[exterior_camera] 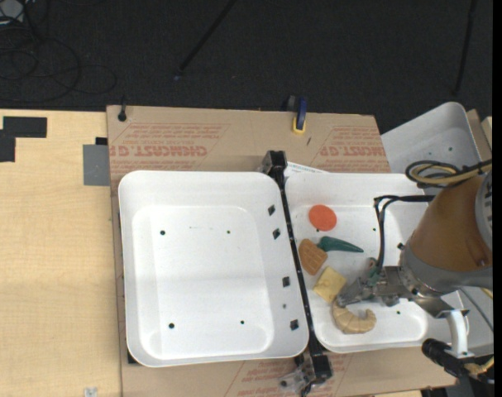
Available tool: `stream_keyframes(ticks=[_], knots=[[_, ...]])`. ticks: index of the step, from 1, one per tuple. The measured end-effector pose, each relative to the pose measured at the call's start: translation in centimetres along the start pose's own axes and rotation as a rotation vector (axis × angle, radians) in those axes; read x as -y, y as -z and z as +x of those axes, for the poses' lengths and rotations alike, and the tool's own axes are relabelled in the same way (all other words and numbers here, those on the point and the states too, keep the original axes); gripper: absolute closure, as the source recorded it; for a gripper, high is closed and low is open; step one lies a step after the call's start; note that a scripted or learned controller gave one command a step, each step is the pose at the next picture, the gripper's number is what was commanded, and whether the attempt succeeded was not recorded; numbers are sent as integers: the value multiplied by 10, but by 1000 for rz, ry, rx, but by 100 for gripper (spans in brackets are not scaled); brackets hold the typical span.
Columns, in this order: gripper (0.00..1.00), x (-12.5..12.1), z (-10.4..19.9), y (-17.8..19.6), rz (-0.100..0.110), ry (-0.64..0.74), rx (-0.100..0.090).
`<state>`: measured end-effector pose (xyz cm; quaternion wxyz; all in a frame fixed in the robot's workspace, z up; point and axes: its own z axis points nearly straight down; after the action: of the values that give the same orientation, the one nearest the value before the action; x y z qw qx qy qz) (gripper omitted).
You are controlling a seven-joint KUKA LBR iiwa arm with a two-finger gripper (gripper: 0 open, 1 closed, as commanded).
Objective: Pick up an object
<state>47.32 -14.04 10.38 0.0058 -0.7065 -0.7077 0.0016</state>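
Arm (453,238) in from the right, grey with orange band, wrist low over the right shallow white bin (399,341). Hand (360,294) sits near that bin's front, fingers pointing left toward the object cluster. Can't tell if the hand is released or clenched: the tips are dark and blur into the parts around them, and nothing is clearly between them.

Objects, all in the right bin's left half:
- flat round orange disc (322,217), toward the back, apart from the rest
- dark green pepper-shaped piece (340,245), just in front of the disc, lying slanted
- brown bread-like wedge (312,258), beside the divider, touching or nearly touching the green piece
- pale yellow cheese-like block (329,284), just in front of the wedge, right next to the hand's tips
- tan curved croissant-shaped piece (354,320), nearest the front wall, just below the hand

Hand is closest to the yellow block and croissant piece; contact with either not clear.

Left shallow white bin (201,337) shows just small dark dots on its floor. Both bins rest on a brown cardboard sheet (201,143) on the light wood desk (44,271). Blue-and-yellow clamp (299,114) at the cardboard's rear edge.
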Motion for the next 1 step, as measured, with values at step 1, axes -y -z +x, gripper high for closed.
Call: stream_keyframes(ticks=[1], knots=[[100, -1, -4, 15, -5, -8, 4]])
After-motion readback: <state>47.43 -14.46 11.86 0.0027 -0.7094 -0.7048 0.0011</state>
